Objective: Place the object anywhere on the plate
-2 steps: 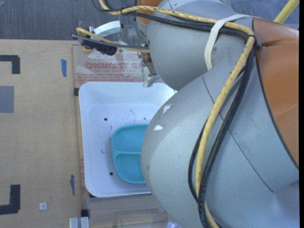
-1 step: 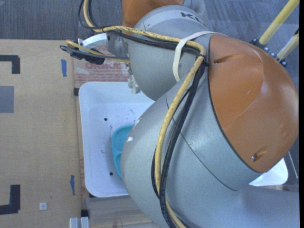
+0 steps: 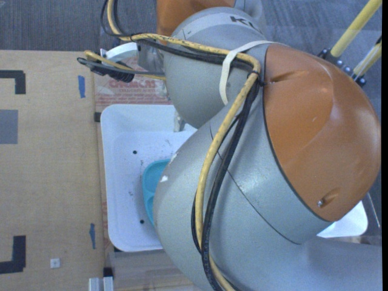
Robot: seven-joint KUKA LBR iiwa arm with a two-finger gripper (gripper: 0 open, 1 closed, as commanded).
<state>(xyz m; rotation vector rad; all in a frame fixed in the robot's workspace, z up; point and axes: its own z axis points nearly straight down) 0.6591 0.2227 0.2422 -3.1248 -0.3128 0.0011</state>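
Your end effector is hidden beneath the arm (image 3: 267, 162), so you cannot tell its state or whether it touches anything. The grey and orange arm covers most of the white bin (image 3: 121, 162) below it. The plate (image 3: 153, 187), turquoise, lies in that bin; you see a curved slice of its left edge, running roughly top to bottom, beside the arm's lower housing. The object to be placed cannot be made out. A yellow and black cable (image 3: 209, 162) runs along the arm. The wooden bench (image 3: 48, 162) lies to the left.
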